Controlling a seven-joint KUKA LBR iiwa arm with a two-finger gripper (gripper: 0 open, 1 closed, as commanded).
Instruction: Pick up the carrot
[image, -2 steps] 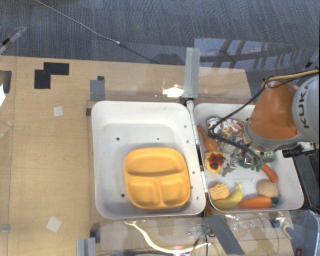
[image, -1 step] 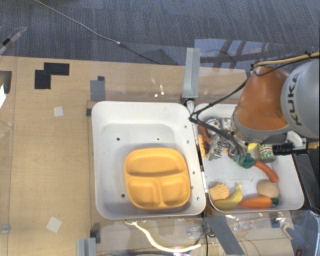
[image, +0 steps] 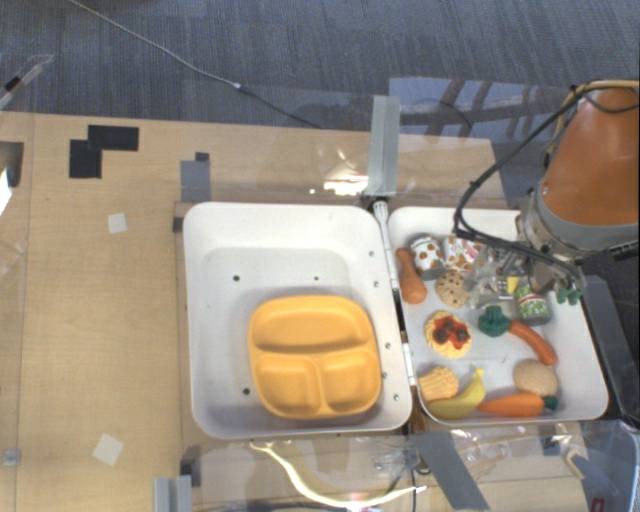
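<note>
Metal end effector (image: 497, 283) above carrot (image: 522, 335)

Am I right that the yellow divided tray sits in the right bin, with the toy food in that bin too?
Not quite. The camera view shows the yellow divided tray in the left bin; the toy food, carrot included, is in the right bin.

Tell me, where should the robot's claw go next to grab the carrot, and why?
Probably down toward the near edge of the right bin: the gripper sits among toys at the far side, while the carrot lies beside the banana.
</note>
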